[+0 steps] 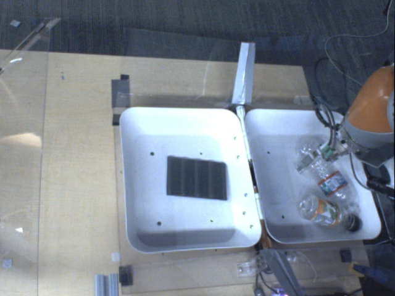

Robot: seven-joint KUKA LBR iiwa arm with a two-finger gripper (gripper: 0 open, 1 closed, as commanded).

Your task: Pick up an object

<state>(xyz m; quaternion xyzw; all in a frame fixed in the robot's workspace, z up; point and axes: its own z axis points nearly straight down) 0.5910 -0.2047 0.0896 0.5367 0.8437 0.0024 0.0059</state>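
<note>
Camera view: the robot arm reaches into the right bin.
I cannot tell how the hand (328, 148) is set; it hangs low over the right bin (271, 165), just by a clear plastic bottle (308, 158), likely to grab it. More bottles (324, 208) lie near. A dark ridged mat (197, 177) sits in the left bin (142, 165) on the tabletop (74, 165).

Grey-and-orange arm (373, 113) is cropped by the right edge. We can't resolve its gripper (330, 148) or jaws against the clear crumpled plastic bottles (324, 196) in the right white bin (271, 165); bottle labels too blurred to read.
</note>
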